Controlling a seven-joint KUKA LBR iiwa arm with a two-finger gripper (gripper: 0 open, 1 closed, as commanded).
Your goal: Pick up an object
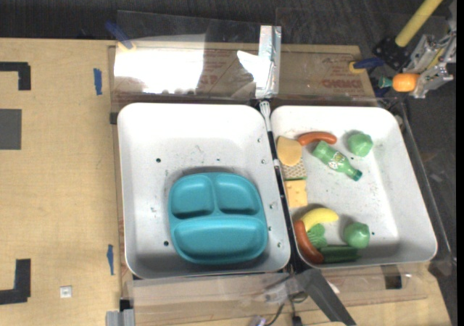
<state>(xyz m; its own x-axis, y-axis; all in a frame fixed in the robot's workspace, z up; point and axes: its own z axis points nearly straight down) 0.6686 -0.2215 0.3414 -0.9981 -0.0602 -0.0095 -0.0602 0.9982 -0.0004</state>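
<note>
The only lettering stands on the brown cardboard (330, 74) behind the far edge of the right bin (406, 172), where a short line of reddish printed capitals appears, too blurred to read, and a green bottle (337, 160) bears an illegible pale label.

A teal plastic divided tray (216, 216) lies in the left shallow white bin (138, 172), toward its lower half. A clear plastic sheet (196, 56) (glare whitens much of it) stands behind the bins at upper centre. Blue tape strips (97, 80) mark the light wooden benchtop (54, 172) on the left.
</note>
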